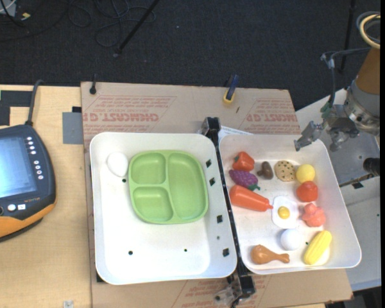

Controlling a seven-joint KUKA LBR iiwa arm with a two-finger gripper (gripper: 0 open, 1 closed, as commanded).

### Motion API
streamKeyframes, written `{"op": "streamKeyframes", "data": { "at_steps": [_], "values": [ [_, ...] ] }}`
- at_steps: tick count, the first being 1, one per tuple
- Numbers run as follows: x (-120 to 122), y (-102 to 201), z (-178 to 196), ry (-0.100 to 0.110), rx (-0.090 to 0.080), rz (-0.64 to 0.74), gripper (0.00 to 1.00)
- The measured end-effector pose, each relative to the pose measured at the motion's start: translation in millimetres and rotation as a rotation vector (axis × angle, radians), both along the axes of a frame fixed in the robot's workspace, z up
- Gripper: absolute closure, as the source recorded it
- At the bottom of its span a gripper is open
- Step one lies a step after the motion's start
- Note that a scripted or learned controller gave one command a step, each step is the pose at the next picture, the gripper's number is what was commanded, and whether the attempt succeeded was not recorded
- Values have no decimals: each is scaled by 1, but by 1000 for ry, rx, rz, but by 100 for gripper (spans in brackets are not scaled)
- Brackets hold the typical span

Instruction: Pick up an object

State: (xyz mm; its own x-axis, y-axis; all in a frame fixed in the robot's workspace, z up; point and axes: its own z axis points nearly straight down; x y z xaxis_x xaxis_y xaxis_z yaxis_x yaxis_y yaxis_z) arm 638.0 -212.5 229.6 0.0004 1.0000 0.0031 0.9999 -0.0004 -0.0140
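step: approach | gripper (322, 133): fingers spread, holding nothing, above right bin's (346, 201) far rim | target: yellow ball (305, 172) just below it, beside tomato (307, 191) and cookie (284, 170) | advice: descend straight, straddle ball, avoid neighbours

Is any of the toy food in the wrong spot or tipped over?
One white egg sits alone in the left bin, beside the green tray, while all the other toy food is piled in the right bin. Nothing looks spilled or broken.
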Motion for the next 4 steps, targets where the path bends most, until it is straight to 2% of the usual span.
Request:
{"op": "streamKeyframes", "data": {
  "at_steps": [1, 2, 3, 4],
  "values": [
    [2, 0, 8, -12, -3, 2, 0],
    [4, 3, -57, -5, -1, 5, 0],
    [8, 11, -119, -9, -1, 7, 0],
    [8, 14, -144, -9, -2, 8, 0]
  ]
}}
